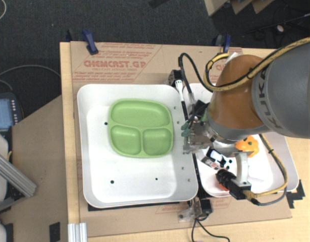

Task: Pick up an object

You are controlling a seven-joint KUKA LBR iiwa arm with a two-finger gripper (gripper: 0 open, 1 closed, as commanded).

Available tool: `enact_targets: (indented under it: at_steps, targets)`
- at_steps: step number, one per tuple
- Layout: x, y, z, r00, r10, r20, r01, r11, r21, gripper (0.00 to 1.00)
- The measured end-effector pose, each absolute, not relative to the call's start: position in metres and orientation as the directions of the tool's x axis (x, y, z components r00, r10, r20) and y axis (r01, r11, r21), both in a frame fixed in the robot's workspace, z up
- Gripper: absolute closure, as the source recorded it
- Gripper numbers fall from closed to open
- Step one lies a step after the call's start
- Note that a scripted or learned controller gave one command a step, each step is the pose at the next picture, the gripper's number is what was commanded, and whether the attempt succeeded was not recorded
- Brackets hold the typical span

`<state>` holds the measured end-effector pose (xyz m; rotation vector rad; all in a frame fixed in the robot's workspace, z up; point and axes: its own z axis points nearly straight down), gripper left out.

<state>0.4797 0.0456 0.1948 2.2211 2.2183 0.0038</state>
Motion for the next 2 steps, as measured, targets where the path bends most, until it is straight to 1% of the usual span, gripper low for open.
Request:
enact_targets:
  at_steps: [1, 2]
  targets:
    - [0.481, 0.088, 0.312, -0.007, 1.000, 0.004, 1.000, 0.007, 0.014, 1.00]
    - [0.480, 0.131, 0.369, -0.006, 1.000, 0.003, 1.000, 0.006, 0.008, 1.00]
